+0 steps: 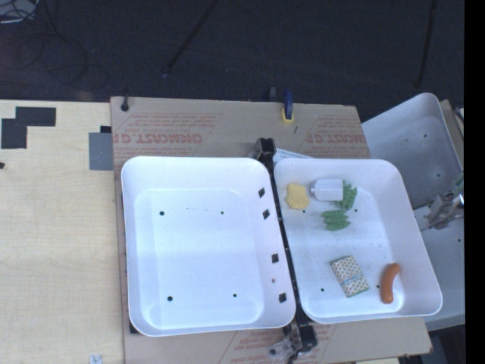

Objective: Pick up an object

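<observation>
pincer [445, 207]: small, blurred, just outside right bin [424, 241] rim. Apart or together, cannot tell
sausage [388, 283]: orange, short, slightly curved (lying flat) - in that bin, nearest item, toward camera from pincer

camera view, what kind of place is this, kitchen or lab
Most likely a robotics lab bench, not a kitchen: two shallow white bins clamped side by side on a board, small toy-like items such as an orange sausage, and loose cables behind.
</observation>
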`<state>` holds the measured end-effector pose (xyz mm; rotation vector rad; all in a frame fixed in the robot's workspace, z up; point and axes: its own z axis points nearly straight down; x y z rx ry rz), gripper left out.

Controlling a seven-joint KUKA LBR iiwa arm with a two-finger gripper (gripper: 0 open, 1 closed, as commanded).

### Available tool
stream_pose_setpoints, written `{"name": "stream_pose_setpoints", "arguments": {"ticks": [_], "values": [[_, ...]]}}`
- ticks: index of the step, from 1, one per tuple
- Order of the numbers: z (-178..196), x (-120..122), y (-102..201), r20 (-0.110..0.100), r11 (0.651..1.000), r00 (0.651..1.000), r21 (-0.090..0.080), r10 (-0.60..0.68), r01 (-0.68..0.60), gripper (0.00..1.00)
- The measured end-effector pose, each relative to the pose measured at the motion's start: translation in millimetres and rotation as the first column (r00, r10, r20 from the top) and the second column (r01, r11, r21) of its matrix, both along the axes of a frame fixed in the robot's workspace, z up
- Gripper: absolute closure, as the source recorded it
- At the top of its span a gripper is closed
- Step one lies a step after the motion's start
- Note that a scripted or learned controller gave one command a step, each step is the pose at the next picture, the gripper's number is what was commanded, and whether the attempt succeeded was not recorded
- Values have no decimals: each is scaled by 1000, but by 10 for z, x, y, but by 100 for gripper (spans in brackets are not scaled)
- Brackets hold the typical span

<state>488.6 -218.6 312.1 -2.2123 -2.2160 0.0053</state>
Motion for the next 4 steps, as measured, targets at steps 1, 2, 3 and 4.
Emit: {"name": "stream_pose_setpoints", "arguments": {"ticks": [1,2,3,4], "values": [[92,-2,-9,-1,1000,1000,1,3,-3,100],[183,-3,-19,-3,1000,1000,1,7,-7,100],[274,-5,-30,-4,1000,1000,2,11,-11,100],[366,-8,-41,-5,1000,1000,3,14,-14,100]]}}
